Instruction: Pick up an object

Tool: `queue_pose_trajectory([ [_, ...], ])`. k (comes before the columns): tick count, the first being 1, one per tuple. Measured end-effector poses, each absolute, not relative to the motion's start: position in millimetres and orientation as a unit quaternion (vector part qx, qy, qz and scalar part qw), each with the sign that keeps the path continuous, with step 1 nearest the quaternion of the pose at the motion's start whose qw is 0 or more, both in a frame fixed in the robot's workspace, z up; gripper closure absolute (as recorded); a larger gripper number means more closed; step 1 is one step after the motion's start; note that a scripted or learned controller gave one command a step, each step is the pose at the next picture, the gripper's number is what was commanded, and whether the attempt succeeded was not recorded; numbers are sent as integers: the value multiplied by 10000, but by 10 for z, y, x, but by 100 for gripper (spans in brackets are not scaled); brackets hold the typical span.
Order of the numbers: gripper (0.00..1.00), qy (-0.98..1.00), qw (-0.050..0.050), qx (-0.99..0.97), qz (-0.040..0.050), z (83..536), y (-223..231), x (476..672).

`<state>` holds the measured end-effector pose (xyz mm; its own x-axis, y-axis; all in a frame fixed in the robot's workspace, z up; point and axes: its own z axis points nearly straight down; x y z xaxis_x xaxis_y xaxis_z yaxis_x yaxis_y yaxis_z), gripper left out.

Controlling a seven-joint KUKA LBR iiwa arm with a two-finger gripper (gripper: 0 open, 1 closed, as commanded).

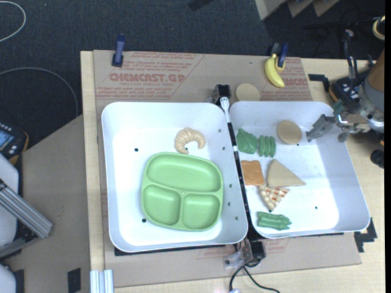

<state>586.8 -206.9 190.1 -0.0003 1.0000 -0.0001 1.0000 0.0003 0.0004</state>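
I judge the pick not yet made: my tool (325,127) hangs spread and holding nothing at the right bin's (342,209) two o'clock, the round tan piece (289,132) just beside it.

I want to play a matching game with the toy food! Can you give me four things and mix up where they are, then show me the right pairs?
Things:
1. croissant
2. banana
3. green divided plate
4. orange square

Places:
A. on the bench behind the right bin, outside both bins
B. in the right bin, near its left wall
C. in the left bin, toward the front
D. in the left bin, just behind the plate

Pairs: 1-D, 2-A, 3-C, 4-B
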Motion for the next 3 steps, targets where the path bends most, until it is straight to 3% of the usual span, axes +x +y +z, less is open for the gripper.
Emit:
queue_pose_trajectory([
  [1,0,7089,12,7053,20,2579,-1510,5487],
  [2,0,7082,4,7060,16,819,-887,5197],
  [3,100,7066,79,7076,45,1002,-934,5239],
])
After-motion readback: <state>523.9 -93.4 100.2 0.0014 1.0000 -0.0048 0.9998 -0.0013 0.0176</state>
